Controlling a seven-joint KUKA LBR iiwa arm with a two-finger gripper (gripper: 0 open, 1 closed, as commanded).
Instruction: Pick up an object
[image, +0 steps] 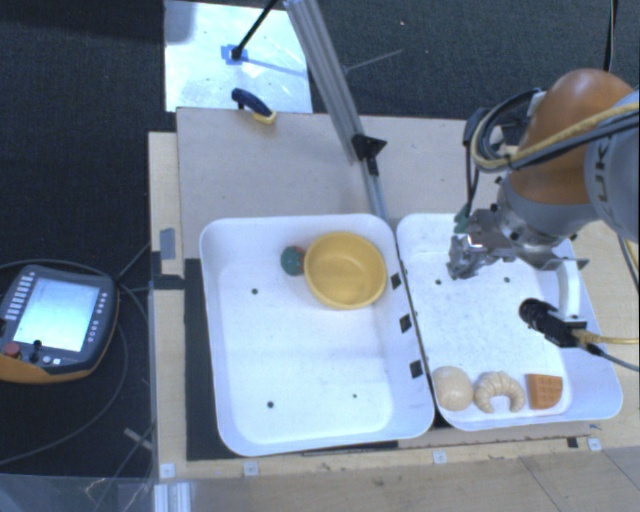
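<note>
2 white bins (300, 420), 1 yellow bowl (345, 270), 1 green ball (291, 260), 3 bread-like pcs (497, 391).

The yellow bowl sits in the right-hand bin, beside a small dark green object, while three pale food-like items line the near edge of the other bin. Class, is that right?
Not quite: the yellow bowl sits in the left-hand bin, not the right. The camera view shows it there, beside the small dark green object. The three pale food-like items line the near edge of the other bin, as stated.
</note>
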